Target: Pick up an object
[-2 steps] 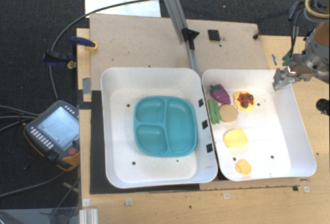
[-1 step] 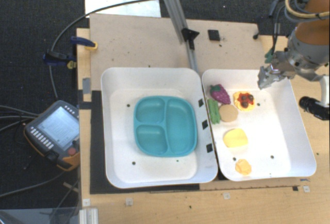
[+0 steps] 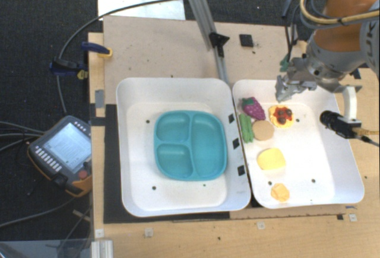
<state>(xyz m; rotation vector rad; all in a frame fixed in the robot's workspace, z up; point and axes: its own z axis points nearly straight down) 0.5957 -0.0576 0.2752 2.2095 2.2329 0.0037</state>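
The right bin [image 3: 332, 162] holds small food toys along its left side: purple grapes [image 3: 254, 108], a green pod [image 3: 246, 127], a tan round piece [image 3: 263, 130], a pizza-like yellow and red piece [image 3: 281, 115], a yellow block [image 3: 271, 159] and a small orange piece [image 3: 280, 193]. My gripper [image 3: 285, 91] hangs over the back of the right bin, just above and behind the pizza piece. From this angle its fingertips blend together and I see nothing held in them.
A teal divided plate [image 3: 191, 145] lies in the left bin [image 3: 133, 150]. A metal pole [image 3: 199, 8] slants over the bench behind the bins. A black cylinder [image 3: 337, 123] juts over the right bin's right side. A teach pendant [image 3: 62, 153] lies left of the bench.
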